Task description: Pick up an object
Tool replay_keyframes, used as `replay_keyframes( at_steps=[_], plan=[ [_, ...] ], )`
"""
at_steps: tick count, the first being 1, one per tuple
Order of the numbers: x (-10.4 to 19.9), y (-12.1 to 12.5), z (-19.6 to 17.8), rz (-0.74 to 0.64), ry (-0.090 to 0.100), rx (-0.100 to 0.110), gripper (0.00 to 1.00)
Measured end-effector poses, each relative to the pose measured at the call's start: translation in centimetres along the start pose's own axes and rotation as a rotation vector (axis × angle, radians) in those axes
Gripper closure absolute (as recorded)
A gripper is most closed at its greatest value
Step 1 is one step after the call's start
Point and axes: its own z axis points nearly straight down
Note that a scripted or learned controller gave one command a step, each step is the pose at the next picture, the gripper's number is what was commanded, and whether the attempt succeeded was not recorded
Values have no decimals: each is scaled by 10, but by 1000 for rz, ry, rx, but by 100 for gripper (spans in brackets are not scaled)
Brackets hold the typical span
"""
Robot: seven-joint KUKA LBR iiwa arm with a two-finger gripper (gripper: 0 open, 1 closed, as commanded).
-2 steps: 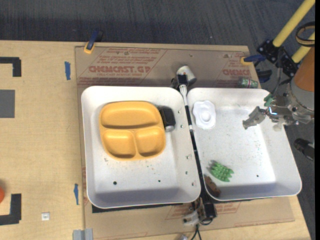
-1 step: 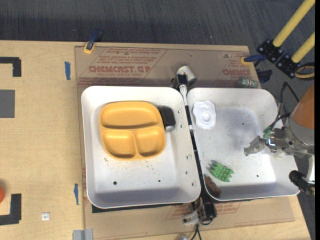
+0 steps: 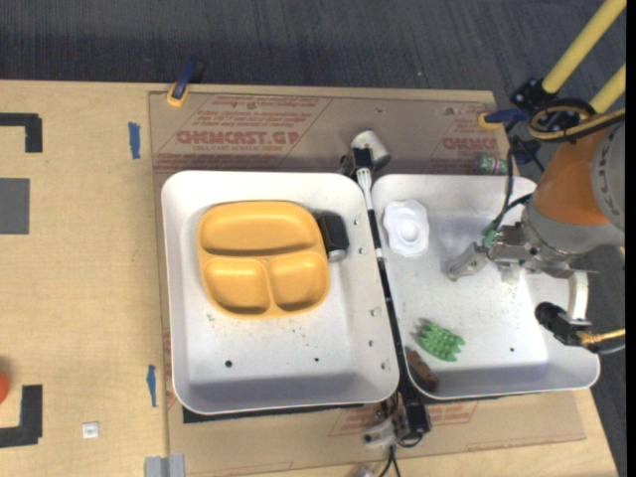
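Claw [image 3: 489,258] sits splayed wide and empty mid right bin [image 3: 566,371]; nearest pick is the green toy [image 3: 438,342] near the bin's front-left corner, likely light, knobbly plastic, so pinch across its narrow middle.

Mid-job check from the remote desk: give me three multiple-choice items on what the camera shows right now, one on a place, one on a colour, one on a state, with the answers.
1. Where does the yellow divided tray lie?
A. in the left bin
B. in the right bin
C. on the cardboard outside the bins

2. What colour is the small ridged object near the right bin's front?
A. red
B. green
C. blue

3. How does the gripper stand relative to the white round object?
A. clamped on it
B. apart from it, over the right bin
C. over the left bin

Answers: 1 A, the tray fills much of the left bin. 2 B, it is plainly green. 3 B, bare bin floor shows between them.
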Motion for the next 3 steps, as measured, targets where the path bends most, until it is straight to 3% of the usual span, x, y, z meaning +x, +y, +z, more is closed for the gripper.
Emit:
replay_keyframes(
  at_steps=[1,2,3],
  plan=[
    [43,30,0,63,0,1,0],
    [-10,67,0,242,10,6,0],
    [59,-7,0,232,2,3,0]
  ],
)
